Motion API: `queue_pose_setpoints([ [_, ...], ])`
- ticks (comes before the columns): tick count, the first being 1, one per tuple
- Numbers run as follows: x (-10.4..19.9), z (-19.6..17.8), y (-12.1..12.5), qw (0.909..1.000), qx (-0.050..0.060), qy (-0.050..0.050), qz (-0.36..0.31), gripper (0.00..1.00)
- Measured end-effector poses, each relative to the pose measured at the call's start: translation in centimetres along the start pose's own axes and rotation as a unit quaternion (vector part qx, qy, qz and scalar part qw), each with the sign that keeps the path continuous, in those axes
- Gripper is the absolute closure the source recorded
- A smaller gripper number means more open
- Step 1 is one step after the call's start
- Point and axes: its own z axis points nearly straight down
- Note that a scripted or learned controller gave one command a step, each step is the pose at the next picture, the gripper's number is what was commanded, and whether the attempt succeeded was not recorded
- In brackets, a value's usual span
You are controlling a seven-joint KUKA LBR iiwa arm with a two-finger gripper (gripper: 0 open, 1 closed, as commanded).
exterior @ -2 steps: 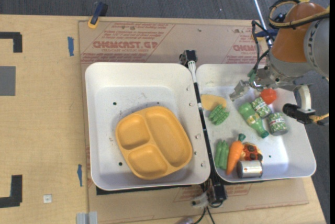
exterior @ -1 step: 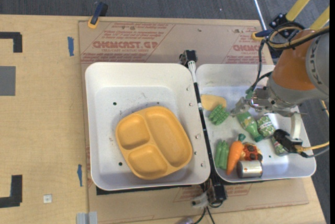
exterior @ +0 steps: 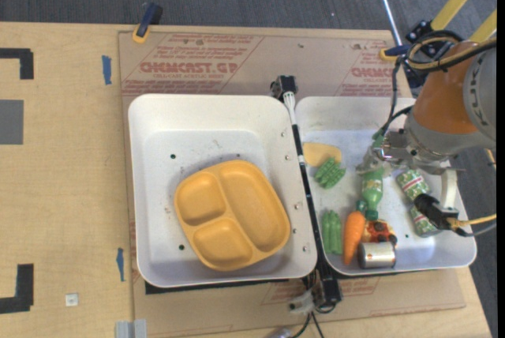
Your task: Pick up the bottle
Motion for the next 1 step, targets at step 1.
queue_pose_setpoints([
  [1,1.51,-11.14,-2.09,0.9999,0.011,0.003,0.011,1.0],
])
